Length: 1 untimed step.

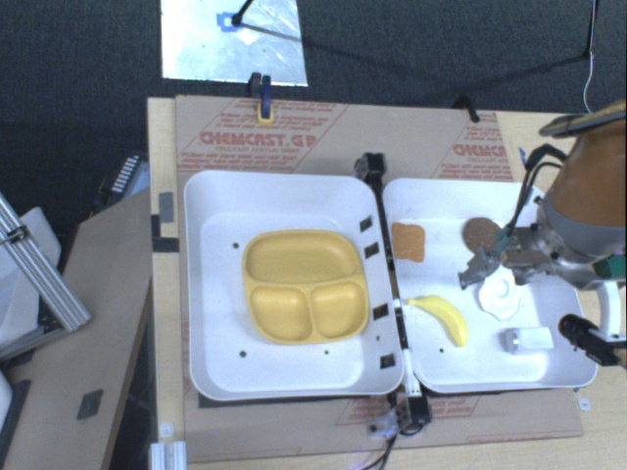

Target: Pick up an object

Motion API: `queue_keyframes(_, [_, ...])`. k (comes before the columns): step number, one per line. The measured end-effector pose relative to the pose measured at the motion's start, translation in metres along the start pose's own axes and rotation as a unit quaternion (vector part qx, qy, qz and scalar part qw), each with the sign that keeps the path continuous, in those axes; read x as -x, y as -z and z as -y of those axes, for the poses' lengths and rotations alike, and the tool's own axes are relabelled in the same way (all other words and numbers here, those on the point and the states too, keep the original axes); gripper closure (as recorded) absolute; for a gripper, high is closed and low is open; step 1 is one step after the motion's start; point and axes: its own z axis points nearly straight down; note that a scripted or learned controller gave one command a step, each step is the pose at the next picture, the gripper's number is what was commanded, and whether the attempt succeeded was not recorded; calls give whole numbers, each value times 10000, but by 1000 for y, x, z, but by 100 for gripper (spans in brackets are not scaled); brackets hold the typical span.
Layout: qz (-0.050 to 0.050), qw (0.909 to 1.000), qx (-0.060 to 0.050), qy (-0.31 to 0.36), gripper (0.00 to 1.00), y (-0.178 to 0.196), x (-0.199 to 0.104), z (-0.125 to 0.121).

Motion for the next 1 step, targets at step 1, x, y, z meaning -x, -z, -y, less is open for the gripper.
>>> queue_keyframes(1, [8,10000,51,11,0,5,0,-2])
